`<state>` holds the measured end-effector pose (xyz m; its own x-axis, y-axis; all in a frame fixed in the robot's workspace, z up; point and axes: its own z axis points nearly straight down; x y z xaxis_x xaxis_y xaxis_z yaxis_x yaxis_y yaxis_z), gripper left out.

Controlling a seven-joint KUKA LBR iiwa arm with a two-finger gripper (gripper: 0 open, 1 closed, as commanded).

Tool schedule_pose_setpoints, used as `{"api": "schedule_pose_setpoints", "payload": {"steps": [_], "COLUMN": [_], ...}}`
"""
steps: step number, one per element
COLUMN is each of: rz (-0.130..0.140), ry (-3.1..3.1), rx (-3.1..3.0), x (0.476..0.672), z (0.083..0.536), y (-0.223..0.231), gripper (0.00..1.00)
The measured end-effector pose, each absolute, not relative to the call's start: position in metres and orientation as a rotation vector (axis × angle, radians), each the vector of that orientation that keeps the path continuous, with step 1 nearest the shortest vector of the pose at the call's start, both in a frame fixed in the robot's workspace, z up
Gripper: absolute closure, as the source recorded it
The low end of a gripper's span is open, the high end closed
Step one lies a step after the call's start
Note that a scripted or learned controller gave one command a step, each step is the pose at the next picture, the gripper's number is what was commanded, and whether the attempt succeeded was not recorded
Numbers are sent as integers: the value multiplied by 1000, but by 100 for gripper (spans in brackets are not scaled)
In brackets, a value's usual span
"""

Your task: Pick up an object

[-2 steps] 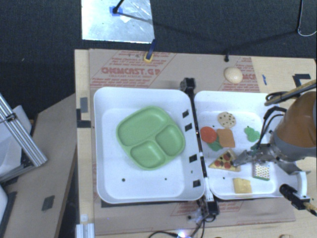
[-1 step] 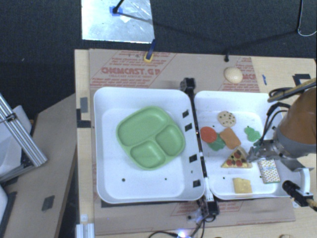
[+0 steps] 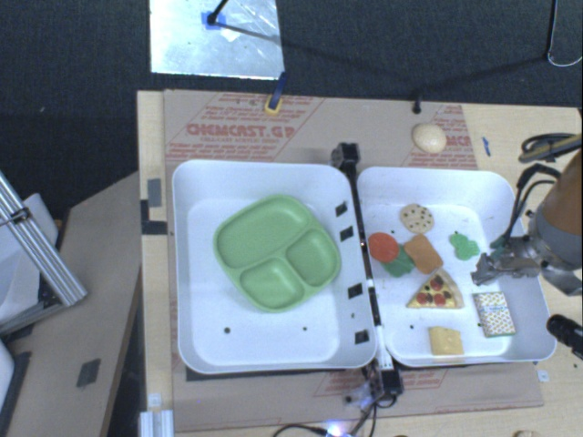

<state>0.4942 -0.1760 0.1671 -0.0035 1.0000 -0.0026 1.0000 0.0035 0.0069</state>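
The right bin [image 3: 492, 189] holds several toy foods: a speckled cookie [image 3: 416, 217], a red tomato slice [image 3: 383, 245], a green piece [image 3: 399, 264], an orange-brown piece [image 3: 424, 254], a green broccoli [image 3: 465, 244], a pizza slice [image 3: 435, 293], a yellow cheese block [image 3: 445, 340] and a patterned packet [image 3: 493, 313]. My gripper [image 3: 485, 269] hangs at the bin's right side, just right of the broccoli and above the packet. Nothing shows in its grasp.
The left bin [image 3: 196, 335] bears a green divided plate [image 3: 276, 252]. A beige egg-shaped object [image 3: 429, 137] lies on the cardboard behind the right bin. A black divider with clips [image 3: 357, 253] runs between the bins. Cables [image 3: 547, 144] hang at the right.
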Motion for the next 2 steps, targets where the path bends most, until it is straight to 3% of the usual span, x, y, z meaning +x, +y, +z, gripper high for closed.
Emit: {"api": "schedule_pose_setpoints", "payload": {"steps": [1,2], "rz": [6,4], "ry": [2221,2230], "rx": [2211,2211], "x": [496,501], "z": [221,212], "y": [-177,-124], "gripper": [100,100]}}
